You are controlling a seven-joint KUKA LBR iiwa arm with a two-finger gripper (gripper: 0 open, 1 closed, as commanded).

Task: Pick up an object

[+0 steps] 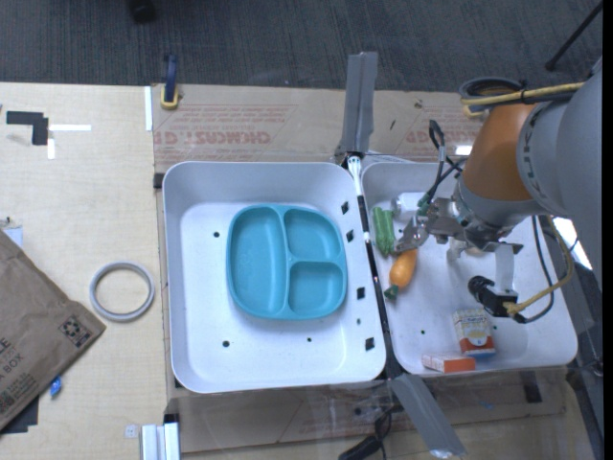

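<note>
Down in the right bin [536,348], the jaws [418,230] sit just above a carrot [403,269], beside a green thing [383,230]. I cannot tell how wide they are. A blue plate [286,261] lies in the left bin [192,286].

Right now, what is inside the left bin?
The left bin holds one blue divided plate, lying flat, its three compartments bare. Whatever lies under the plate is covered.
</note>
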